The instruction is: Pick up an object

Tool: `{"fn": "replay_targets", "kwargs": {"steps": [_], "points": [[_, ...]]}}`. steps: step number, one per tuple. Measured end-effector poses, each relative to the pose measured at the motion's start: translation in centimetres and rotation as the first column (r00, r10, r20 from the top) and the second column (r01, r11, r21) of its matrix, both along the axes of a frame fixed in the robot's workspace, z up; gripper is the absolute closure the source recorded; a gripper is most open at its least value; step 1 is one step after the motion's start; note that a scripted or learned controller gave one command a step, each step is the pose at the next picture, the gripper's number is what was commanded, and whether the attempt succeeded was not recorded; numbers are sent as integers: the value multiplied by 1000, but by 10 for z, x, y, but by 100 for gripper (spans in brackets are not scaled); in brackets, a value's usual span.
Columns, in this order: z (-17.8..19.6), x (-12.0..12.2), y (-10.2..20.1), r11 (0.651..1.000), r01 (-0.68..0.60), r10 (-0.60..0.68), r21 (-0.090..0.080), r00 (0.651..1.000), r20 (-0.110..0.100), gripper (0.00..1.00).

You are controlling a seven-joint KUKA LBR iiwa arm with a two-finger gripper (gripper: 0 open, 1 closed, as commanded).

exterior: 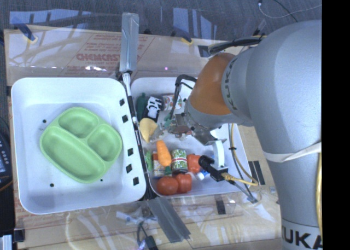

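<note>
Near edge of right bin (232, 189): two red tomatoes (174, 184), then small jar (179, 161) w/ orange carrot (163, 153) beside it. Gripper (176, 126) low over the pile just past these; can't tell its state. Left bin (22, 134): green divided plate (81, 144).
</note>
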State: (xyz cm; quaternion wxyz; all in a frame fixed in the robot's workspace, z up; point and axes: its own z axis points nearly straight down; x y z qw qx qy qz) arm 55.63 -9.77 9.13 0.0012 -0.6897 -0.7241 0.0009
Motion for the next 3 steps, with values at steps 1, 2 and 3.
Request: {"fn": "replay_targets", "kwargs": {"steps": [1,2,3], "points": [[-1,-39,3,1000,-13,13,1,1000,-2,0],[8,-38,3,1000,-18,18,1,1000,-4,100],[107,-22,55,999,54,-54,1,999,2,100]]}}
